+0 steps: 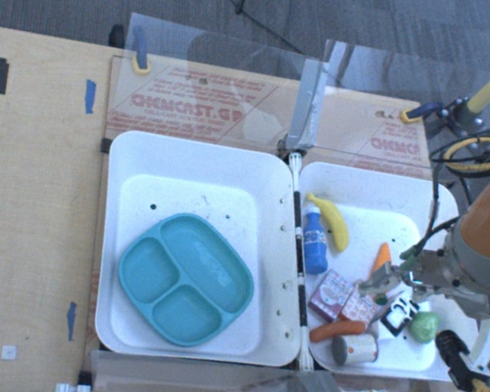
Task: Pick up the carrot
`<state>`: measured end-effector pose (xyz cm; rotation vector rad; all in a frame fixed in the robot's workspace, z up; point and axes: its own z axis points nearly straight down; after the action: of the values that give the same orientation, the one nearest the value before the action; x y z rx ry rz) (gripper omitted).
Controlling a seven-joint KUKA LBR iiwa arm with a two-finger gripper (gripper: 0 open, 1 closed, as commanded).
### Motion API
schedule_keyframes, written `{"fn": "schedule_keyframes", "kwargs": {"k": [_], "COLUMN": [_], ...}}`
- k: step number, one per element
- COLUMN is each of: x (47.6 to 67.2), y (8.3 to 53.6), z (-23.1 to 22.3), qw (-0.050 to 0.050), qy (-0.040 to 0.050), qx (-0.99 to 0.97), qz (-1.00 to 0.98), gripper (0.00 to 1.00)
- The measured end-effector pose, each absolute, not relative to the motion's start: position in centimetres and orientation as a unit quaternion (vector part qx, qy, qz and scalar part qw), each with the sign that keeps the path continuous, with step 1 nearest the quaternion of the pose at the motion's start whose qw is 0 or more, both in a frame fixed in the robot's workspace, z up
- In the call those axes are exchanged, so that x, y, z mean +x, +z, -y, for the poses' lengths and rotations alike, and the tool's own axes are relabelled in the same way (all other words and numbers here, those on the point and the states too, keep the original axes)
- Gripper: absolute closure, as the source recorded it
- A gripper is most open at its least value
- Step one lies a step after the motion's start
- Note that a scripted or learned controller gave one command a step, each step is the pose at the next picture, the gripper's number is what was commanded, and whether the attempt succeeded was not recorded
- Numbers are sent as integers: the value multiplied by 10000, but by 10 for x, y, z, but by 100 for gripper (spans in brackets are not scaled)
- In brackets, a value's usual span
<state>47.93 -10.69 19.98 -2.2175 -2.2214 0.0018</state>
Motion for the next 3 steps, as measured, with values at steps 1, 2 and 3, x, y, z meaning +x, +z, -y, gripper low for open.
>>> {"fn": "schedule_keyframes", "kwargs": {"k": [1, 2, 3], "x": [523, 583, 585], "y": [100, 93, 104], "z": [130, 131, 130], "qw": [-62, -57, -70], "qy": [-43, -45, -73], "qx": [-6908, -7550, -7552], "qz": [7231, 6557, 6554], "gripper": [0, 0, 100]}}
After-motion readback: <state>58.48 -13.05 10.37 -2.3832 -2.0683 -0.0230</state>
